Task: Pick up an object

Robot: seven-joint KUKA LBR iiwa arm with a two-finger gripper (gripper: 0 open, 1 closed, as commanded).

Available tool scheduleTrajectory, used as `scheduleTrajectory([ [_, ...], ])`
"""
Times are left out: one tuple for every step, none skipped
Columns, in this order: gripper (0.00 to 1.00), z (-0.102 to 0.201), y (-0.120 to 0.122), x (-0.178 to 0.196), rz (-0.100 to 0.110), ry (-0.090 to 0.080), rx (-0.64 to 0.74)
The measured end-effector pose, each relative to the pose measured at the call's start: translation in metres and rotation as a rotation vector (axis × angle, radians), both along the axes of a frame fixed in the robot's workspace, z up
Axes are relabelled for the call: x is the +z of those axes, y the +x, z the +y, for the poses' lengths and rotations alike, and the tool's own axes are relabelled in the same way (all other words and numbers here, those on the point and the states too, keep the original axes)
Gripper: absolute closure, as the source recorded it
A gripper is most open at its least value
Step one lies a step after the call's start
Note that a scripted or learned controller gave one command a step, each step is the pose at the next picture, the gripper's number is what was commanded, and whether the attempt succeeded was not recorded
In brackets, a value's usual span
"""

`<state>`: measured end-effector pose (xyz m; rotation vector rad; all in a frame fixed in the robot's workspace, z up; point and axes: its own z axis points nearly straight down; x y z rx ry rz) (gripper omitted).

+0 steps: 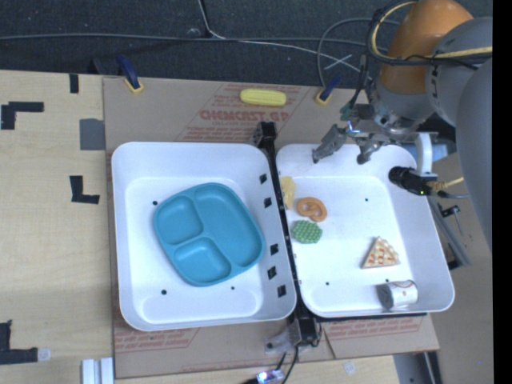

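From above, the tool [346, 146] hangs over the far edge of the right bin [424, 294], its two fingers spread apart with nothing between them. In that bin, a pretzel [311, 208] lies near the left wall with a yellow piece [287, 190] just beside it and a green round piece [306, 231] touching its near side. A pizza slice [381, 254] sits well apart to the right, and a grey and white cylinder [397, 294] lies at the near right corner. The left bin [136, 294] holds a blue divided tray [208, 232]. A yellow banana-like object [262, 97] rests on the worktop [48, 238] beyond the bins.
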<state>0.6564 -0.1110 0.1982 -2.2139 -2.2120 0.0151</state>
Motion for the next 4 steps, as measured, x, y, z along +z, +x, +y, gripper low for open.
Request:
scheduleTrajectory([
  [0.00, 0.000, 0.003, 0.008, -0.014, -0.002, 0.003],
  [0.00, 0.002, 0.011, -0.050, -0.011, -0.003, 0.004],
  [0.00, 0.004, 0.003, -0.097, -0.012, -0.005, 0.002],
  [0.00, 0.000, 0.003, -0.113, -0.017, -0.011, 0.000],
])
